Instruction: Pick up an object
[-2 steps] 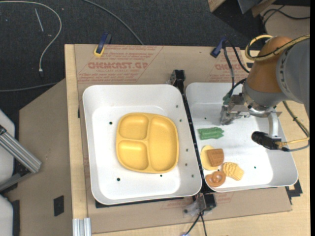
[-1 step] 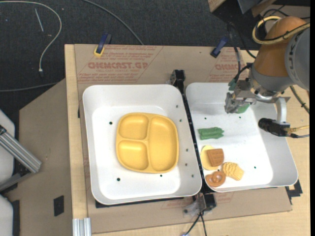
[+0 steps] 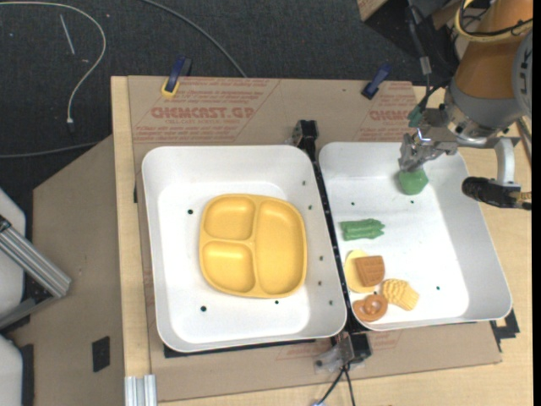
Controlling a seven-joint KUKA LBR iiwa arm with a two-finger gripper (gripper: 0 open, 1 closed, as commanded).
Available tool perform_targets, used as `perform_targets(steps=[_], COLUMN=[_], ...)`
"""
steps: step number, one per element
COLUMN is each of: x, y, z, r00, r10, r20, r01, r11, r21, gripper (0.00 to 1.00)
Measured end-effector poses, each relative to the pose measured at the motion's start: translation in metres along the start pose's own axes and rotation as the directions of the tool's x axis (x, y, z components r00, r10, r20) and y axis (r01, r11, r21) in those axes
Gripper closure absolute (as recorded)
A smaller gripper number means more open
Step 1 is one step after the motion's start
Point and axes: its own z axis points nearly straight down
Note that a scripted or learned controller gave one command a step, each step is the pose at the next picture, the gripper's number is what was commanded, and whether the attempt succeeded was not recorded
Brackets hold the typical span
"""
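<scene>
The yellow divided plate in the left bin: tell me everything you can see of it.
The yellow divided plate looks like smooth moulded plastic, a rounded square with three compartments: two smaller ones on the camera view's left, stacked top and bottom, and one long one on its right. All three compartments hold nothing. It lies flat, right side up, turned slightly askew, near the middle of the left shallow white bin, resting on the bin's floor. Nothing else touches it.

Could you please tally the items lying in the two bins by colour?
Yellow: 2, the divided plate and a flat disc
Green: 2, the long piece and the round piece under the gripper
Tan or orange: 3, the square piece, the ring and the lumpy piece
Total: 7
</scene>
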Motion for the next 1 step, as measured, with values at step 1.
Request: perform_targets(steps=[1], x=[-0.0045], y=[-0.0019], z=[-0.0464], r00=[1.000], r10=[0.001], r20=[0.000], r01=[-0.001], r11=[1.000], r21=[0.002], gripper=[1.00])
